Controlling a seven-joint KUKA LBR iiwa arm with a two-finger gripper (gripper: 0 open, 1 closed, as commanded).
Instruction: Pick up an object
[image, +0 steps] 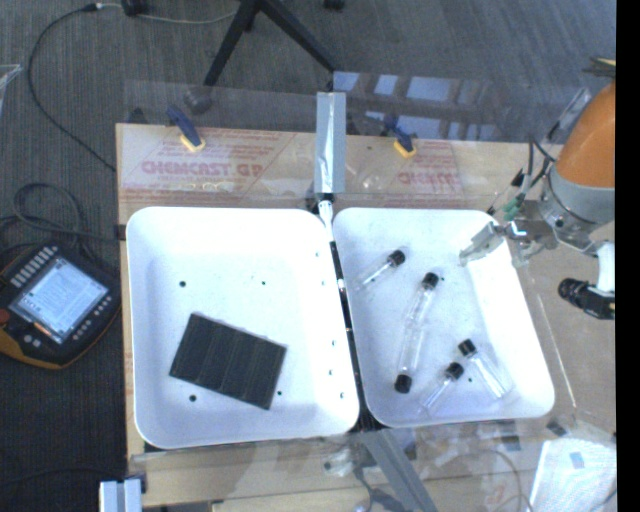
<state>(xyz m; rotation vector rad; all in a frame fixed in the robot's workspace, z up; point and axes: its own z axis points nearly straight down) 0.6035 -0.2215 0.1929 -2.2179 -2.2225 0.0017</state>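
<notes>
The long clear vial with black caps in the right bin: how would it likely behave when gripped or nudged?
The long clear vial lies flat and looks cylindrical, so it would probably roll if nudged sideways. Its see-through wall suggests smooth, possibly slippery, light material. Whether it is glass cannot be told.

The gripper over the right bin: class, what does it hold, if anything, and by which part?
Nothing. The gripper hangs above the right bin, apart from the vials; nothing sits between its fingers.

Two white bins, left (150, 240) and right (520, 300), smooth and faintly glossy, plastic in look. Clear, glassy vials (415, 325) with black caps lie in the right bin. A matt black ribbed pad (228, 360) lies in the left bin. Bench (230, 170) of pale wood-like board.
</notes>
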